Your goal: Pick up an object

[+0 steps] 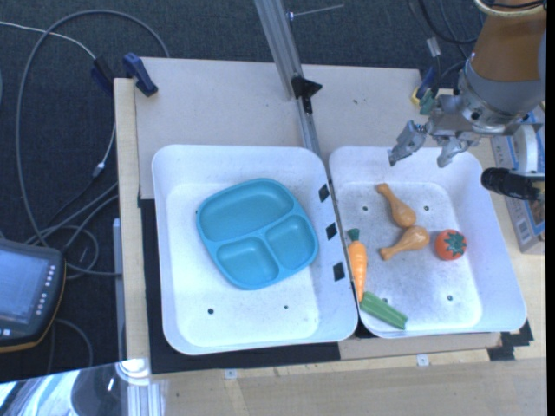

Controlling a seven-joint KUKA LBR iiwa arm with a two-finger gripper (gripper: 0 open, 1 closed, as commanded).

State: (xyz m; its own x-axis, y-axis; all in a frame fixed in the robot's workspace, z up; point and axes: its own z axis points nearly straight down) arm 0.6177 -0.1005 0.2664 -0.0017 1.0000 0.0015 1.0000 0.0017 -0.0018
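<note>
My gripper (pixel 427 148) hangs over the far edge of the right bin (pixel 494 258), its two fingers spread apart with nothing between them. Below it in that bin lie two tan drumsticks: one (pixel 396 204) near the middle, another (pixel 405 243) just in front of it. A red tomato (pixel 449 244) sits to their right. An orange carrot (pixel 356 265) lies along the bin's left wall, and a green piece (pixel 383 310) rests at the near left corner.
The left bin (pixel 182 319) holds a blue divided tray (pixel 257 231). A slanted metal pole (pixel 282 33) rises behind the bins. Black clips (pixel 331 230) mark the seam between the bins. Cables and a tablet (pixel 26 293) lie off the bench at left.
</note>
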